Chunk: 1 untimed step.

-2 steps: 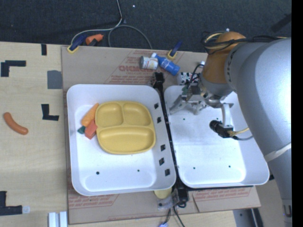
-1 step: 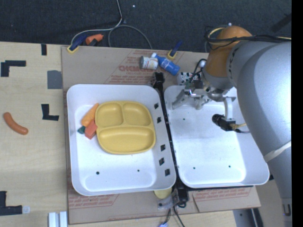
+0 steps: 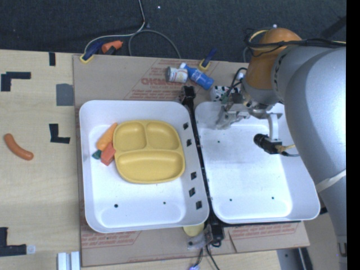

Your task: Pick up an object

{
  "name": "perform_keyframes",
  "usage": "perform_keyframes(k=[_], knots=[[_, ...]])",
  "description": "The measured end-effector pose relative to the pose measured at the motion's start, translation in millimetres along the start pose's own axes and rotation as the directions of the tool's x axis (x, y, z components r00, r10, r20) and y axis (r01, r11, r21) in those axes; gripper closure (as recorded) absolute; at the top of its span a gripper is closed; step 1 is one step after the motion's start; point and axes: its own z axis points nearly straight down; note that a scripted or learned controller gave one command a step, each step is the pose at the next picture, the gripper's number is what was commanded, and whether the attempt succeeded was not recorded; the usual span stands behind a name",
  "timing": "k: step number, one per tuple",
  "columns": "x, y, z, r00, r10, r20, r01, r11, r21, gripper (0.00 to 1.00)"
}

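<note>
The grey arm (image 3: 315,106) filled the three o'clock side, bent down over the right bin (image 3: 253,204), presumably to search it. The left bin (image 3: 93,207) held a yellow divided tray (image 3: 149,151), likely the easiest target, with an orange carrot-like toy (image 3: 106,138) tucked against its nine o'clock edge. The hand (image 3: 230,112) hung at the right bin's eleven o'clock corner; whether it gripped anything, I could not tell.

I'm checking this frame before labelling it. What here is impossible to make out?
- Gripper, camera view: small and blurred at the right white bin's top-left corner; finger state unreadable.
- Small orange and red pieces in the left white bin: partly under the yellow divided plate.
- Yellowish object: mostly hidden below the bins.
</note>
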Motion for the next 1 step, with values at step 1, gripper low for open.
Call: perform_keyframes(k=[1], knots=[[90.1,-30.2,-95.3,1.0,-0.006,-0.008,0.006,1.0,-0.003,1.0]])
